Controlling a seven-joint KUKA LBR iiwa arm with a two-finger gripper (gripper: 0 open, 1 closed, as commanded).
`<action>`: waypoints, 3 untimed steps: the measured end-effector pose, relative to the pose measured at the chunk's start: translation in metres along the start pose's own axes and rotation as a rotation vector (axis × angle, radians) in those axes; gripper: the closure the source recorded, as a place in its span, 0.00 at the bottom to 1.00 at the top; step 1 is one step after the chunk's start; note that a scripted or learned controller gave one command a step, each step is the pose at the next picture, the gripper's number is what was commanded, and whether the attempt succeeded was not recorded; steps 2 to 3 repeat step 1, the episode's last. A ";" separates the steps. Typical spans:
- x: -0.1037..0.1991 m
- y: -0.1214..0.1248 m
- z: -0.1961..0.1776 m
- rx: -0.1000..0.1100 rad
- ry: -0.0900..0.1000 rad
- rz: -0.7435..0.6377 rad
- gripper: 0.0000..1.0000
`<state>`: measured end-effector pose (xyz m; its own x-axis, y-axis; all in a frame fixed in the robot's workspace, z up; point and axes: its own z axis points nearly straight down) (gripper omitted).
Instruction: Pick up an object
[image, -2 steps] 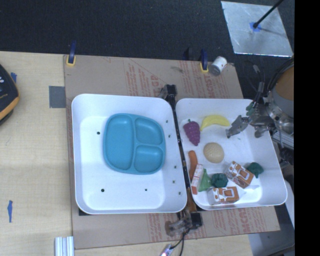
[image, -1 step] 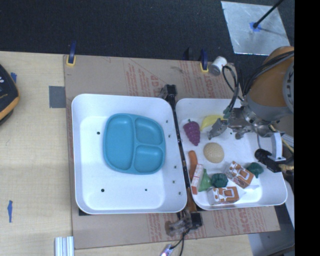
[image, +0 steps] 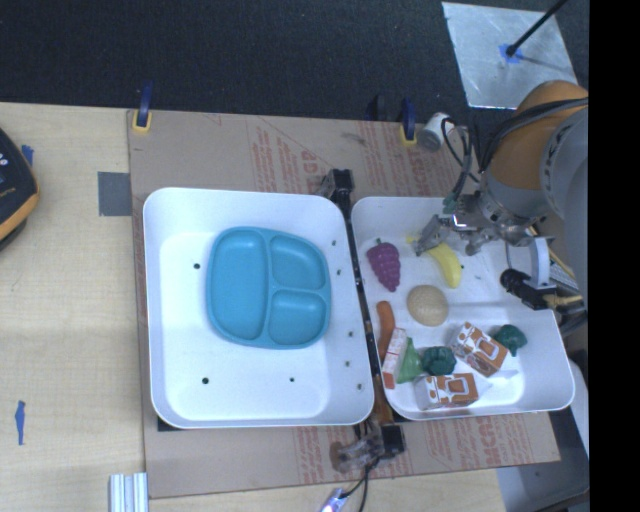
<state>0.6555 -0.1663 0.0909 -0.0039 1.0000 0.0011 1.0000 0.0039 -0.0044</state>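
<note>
My gripper (image: 458, 238) hangs over the back of the right bin (image: 545, 395), coming in from the right under the arm's orange band. Its two fingers (image: 430, 238) are spread, so it is open with nothing between them. Just below its tips lies a yellow banana (image: 447, 266). To the left lies a purple bunch of grapes (image: 383, 263). In front of the banana sits a beige round piece (image: 428, 305). Nearer the front are an orange sausage (image: 385, 323), green broccoli (image: 437, 358), a second green piece (image: 511, 337) and small printed cartons (image: 478, 348).
The left bin (image: 170, 390) holds a blue divided plate (image: 268, 286). A raised rim runs between the two bins. A black part on the arm (image: 525, 288) overhangs the right bin's right side. A yellow and black device (image: 12, 190) sits at the bench's far left.
</note>
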 end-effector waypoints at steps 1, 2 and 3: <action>0.000 -0.001 -0.010 0.008 0.002 -0.005 1.00; 0.000 -0.001 -0.010 0.008 0.002 -0.005 1.00; 0.000 -0.001 -0.010 0.008 0.002 -0.005 1.00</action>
